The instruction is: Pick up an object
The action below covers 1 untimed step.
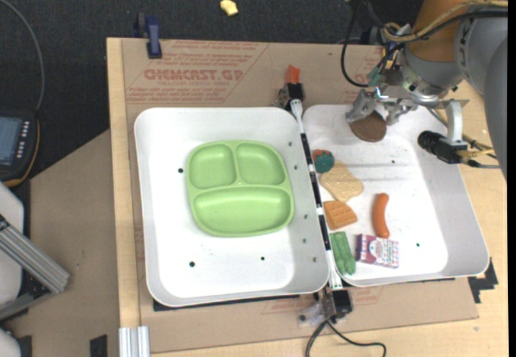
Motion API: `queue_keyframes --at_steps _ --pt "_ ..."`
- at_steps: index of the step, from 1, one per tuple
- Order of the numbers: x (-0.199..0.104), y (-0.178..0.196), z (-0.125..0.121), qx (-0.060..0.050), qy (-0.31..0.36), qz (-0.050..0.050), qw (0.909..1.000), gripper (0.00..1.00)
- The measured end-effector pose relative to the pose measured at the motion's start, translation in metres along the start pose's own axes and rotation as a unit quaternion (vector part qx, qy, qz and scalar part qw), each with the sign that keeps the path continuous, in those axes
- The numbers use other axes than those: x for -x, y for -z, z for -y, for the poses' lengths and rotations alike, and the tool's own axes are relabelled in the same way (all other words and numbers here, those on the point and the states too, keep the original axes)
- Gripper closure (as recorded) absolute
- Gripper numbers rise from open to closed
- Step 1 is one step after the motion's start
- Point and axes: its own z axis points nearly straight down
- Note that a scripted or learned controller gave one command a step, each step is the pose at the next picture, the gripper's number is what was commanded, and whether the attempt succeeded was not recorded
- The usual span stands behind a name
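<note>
Two shallow white bins are borne side by side on the table [201, 65]. In the left white bin [161, 251] a light green plastic plate with three compartments [239, 188] is seen lying flat. The two-finger gripper [372, 118] is seen over the far end of the right white bin [451, 218], and a flat round dark brown object [369, 129] is found right at its fingers (whether it is gripped between them cannot be told, nor how wide they stand). Nearer the camera than the fingers, in the same bin, are gathered a teal round piece [323, 160], a tan bread-shaped slice [342, 182], an orange wedge [339, 213], an orange-red sausage [380, 214], a green pod [343, 253] and a small purple-and-white packet [377, 251].
</note>
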Motion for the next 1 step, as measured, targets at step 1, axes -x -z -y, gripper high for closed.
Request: queue_keyframes --at_steps 1 --pt "-0.0718 0.0655 0.0528 -0.004 0.001 -0.003 1.0000 1.00"
